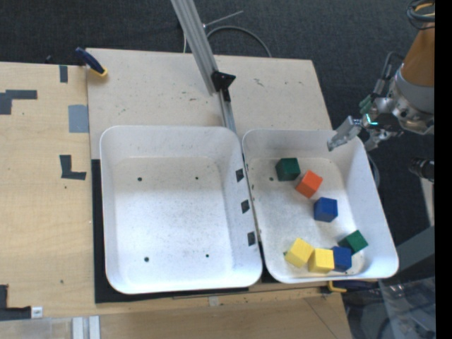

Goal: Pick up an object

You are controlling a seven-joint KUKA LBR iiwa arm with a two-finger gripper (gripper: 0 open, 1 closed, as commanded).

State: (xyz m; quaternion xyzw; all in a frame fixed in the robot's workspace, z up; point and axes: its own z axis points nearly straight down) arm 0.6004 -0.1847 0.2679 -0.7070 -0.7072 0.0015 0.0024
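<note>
Orange cube (308,183) in right bin (373,189) | lies down-left of gripper (347,134) at bin's upper-right rim | nearest: green cube (287,169) | finger state: cannot tell

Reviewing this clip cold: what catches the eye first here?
The coloured blocks in the right bin: a green block and an orange block near its middle, yellow blocks at its near edge. The gripper hangs at that bin's far right rim.
</note>
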